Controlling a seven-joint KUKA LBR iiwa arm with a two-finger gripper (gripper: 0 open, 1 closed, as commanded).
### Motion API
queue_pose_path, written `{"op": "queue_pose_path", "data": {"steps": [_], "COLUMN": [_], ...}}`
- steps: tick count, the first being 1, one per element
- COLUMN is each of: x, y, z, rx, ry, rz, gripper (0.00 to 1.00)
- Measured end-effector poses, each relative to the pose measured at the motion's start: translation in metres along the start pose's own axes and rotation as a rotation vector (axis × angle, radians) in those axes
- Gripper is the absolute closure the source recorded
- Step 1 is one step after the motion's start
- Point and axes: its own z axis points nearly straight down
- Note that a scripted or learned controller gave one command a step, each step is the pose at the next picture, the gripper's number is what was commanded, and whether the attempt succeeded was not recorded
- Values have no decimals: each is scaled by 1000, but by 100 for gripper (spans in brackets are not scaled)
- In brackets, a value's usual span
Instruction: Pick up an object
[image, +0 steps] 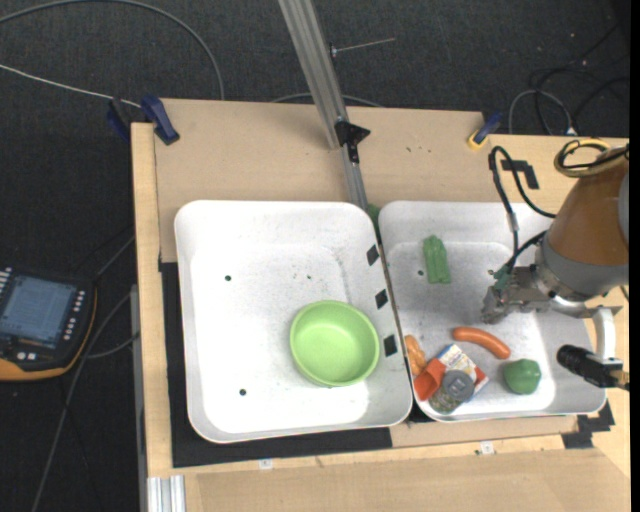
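My gripper (497, 303) hangs low in the right bin (400, 230), just above an orange sausage-shaped toy (481, 342). Nothing shows between its fingers, and their gap is too small to read. A green rectangular block (435, 259) lies to the upper left of the gripper. Near the bin's front edge sit a green pepper-like toy (521, 376), a colourful packet with a round grey lid on it (455, 380), and a small orange carrot piece (414, 352) by the left wall.
A light green bowl (335, 343) rests in the left bin (210, 300), at its front right. A metal pole (322, 75) slants down to the gap between the bins. Black cables (515, 205) loop above the right bin beside the arm.
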Motion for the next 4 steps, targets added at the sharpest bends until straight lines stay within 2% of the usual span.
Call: {"op": "queue_pose_path", "data": {"steps": [2, 3, 4], "x": [0, -7, 38], "y": [5, 1, 23], "z": [-85, -143, -129], "rx": [-3, -4, 2], "ry": [-1, -1, 1], "rz": [0, 1, -4], "gripper": [100, 100, 100]}}
